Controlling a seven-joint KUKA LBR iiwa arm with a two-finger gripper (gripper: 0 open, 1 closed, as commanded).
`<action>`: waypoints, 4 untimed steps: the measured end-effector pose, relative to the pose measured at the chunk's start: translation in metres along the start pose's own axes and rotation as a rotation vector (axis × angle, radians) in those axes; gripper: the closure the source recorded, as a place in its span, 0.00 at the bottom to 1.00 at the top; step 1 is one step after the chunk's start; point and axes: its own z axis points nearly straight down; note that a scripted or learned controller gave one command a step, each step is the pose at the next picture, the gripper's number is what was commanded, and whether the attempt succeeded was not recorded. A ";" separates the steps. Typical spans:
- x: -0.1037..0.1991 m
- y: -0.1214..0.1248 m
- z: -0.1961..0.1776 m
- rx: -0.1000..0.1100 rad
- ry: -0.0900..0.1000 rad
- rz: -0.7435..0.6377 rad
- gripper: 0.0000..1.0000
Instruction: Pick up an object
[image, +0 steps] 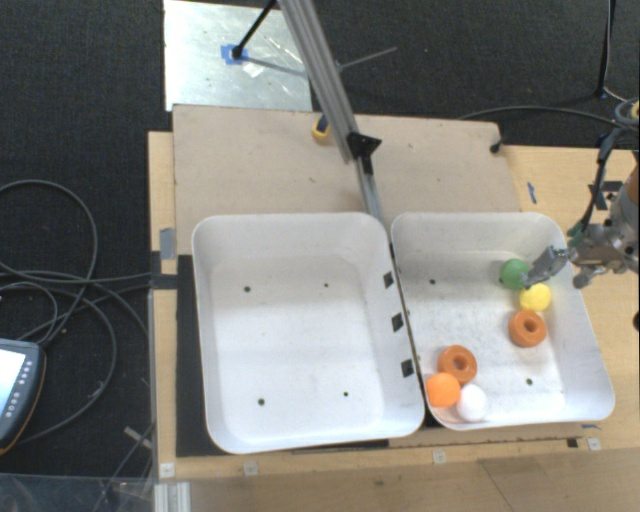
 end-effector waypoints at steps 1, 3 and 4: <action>0.002 0.002 0.062 0.002 0.001 0.002 0.00; -0.007 0.009 0.103 -0.005 -0.001 0.002 1.00; -0.006 0.006 0.059 -0.007 -0.002 0.000 1.00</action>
